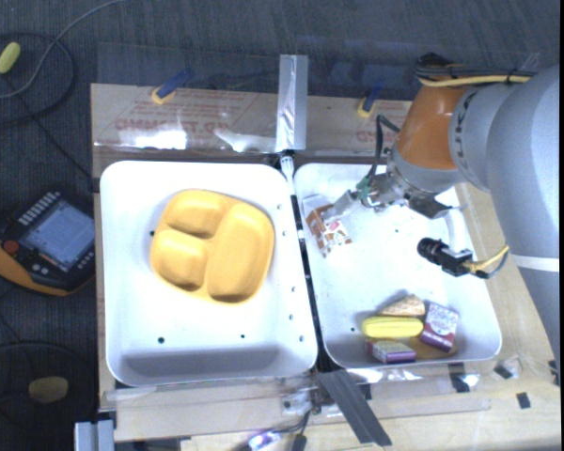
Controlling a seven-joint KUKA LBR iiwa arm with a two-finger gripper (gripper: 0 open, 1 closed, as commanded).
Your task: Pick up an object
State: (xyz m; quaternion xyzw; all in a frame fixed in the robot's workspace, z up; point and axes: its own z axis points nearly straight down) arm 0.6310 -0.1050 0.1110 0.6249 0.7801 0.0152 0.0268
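The packet (325, 230) — a small red-and-white wrapper, crumpled — sits at the upper left of the right bin (479, 346), at the gripper's (343, 203) tip. It looks touched, perhaps pinched, but I cannot tell whether the gripper has it or how far it is open. So the reach seems done; a sure hold and the lift remain. A yellow bar (392, 327) lies well apart.

You can't tell whether the gripper (343, 202) touches the packet (325, 231); its fingertips blur there. The arm (508, 139) runs off the right edge. The pile's (409, 327) labels are too small to read.
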